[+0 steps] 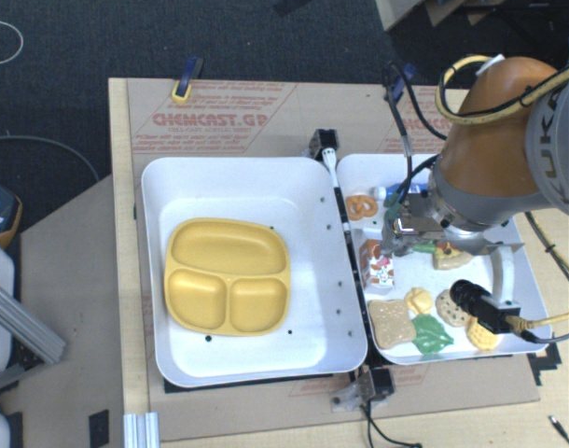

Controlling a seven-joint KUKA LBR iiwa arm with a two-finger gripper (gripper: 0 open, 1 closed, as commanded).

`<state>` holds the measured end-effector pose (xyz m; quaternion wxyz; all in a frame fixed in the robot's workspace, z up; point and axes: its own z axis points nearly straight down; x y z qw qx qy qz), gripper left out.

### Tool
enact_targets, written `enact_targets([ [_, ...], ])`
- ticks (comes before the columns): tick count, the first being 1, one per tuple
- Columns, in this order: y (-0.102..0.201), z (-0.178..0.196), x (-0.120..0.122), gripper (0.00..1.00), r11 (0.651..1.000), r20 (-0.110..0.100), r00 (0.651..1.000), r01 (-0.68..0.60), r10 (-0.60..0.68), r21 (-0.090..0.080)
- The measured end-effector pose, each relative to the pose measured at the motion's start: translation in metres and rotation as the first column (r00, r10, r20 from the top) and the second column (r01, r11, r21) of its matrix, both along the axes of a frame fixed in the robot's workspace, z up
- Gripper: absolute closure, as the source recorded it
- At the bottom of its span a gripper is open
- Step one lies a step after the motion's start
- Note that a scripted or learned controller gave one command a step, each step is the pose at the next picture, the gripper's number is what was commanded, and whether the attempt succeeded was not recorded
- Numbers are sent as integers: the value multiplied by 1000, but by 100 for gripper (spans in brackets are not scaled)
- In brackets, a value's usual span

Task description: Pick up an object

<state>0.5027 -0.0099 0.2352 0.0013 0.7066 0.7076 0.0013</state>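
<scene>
Yellow divided plate (228,276) in the left bin (163,203); arm lowered over the toy food in the right bin (534,299).

The right bin's upper part is hidden by the arm. The hand (403,236) is seen near a pretzel (362,206) and a small red-and-white packet (380,267); its opening cannot be told. Toast (391,320), a green piece (430,334) and a waffle (483,336) are laid along the front.
</scene>
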Motion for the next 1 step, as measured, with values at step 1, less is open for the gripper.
enact_targets([
  [1, -4, -21, -6, 100, 1000, -8, 1000, 2, -2, 1],
])
